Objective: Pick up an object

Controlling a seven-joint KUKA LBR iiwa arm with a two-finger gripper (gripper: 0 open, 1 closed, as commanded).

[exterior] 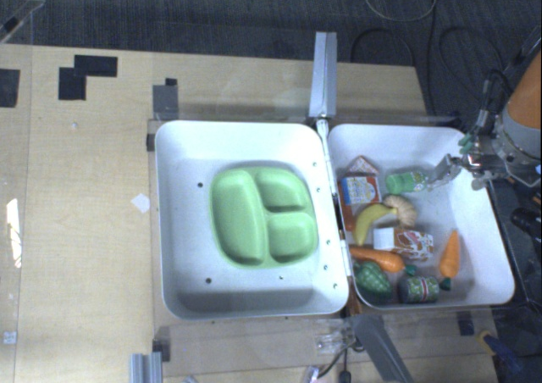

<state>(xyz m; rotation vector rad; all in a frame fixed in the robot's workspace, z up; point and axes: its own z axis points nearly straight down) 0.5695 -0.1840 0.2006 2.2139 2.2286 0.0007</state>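
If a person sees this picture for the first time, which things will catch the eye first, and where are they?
First, the large green divided tray, which lies alone in the middle of the left bin. Next, the heap of small toy foods in the right bin: a yellow banana near its centre and two orange carrots lower down. The claw sits near that bin's upper right, beside a green bottle.

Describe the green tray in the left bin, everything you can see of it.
The green tray is pale green, looks like moulded plastic, and has rounded corners. It has three compartments: one long one on its left side, two smaller ones stacked on its right. It lies flat, open side up, near the middle of the left bin, slightly rotated. Nothing sits in it.
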